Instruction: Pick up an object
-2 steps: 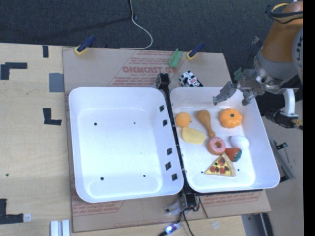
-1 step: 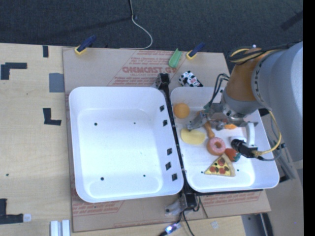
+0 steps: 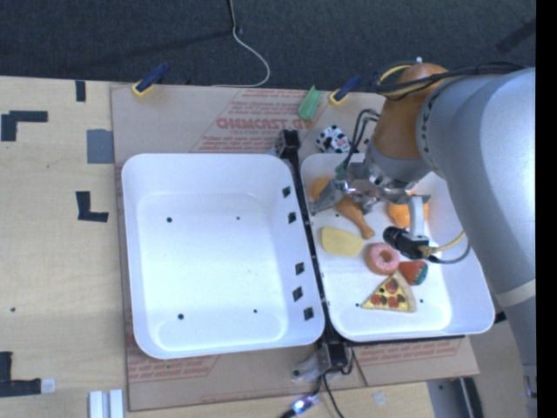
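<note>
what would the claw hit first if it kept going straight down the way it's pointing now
Most likely the orange-brown toy piece lying under the claw in the right bin, near the wall shared with the left bin. Depth is hard to judge from this slanted view, so it could instead meet the bin floor just beside it.

A single fixed camera looks down at a slant from above the pale wooden counter point(image 3: 52, 233), far enough off to take in both shallow white plastic bins point(image 3: 209, 338) side by side. The grey arm with the orange band point(image 3: 487, 146) enters from three o'clock.
</note>
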Controlling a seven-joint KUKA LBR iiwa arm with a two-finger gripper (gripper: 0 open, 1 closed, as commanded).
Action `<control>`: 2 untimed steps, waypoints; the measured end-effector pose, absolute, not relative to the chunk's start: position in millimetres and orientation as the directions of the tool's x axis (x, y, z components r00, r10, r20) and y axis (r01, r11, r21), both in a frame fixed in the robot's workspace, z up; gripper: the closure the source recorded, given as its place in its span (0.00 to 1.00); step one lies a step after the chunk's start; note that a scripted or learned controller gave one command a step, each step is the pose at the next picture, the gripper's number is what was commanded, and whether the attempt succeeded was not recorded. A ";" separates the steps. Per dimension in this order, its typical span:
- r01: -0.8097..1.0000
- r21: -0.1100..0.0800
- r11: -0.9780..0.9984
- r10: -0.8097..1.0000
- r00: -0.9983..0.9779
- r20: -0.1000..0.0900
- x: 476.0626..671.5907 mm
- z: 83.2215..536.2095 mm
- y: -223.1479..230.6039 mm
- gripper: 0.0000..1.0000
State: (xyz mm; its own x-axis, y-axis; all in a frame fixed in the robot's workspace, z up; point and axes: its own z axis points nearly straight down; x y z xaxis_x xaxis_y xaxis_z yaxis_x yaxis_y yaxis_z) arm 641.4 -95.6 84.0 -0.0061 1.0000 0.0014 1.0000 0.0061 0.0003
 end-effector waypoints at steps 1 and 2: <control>1.000 -0.003 0.003 1.000 -0.003 0.001 639.7 93.4 -97.9 1.00; 1.000 0.001 0.009 1.000 -0.009 0.004 591.4 189.1 1.5 1.00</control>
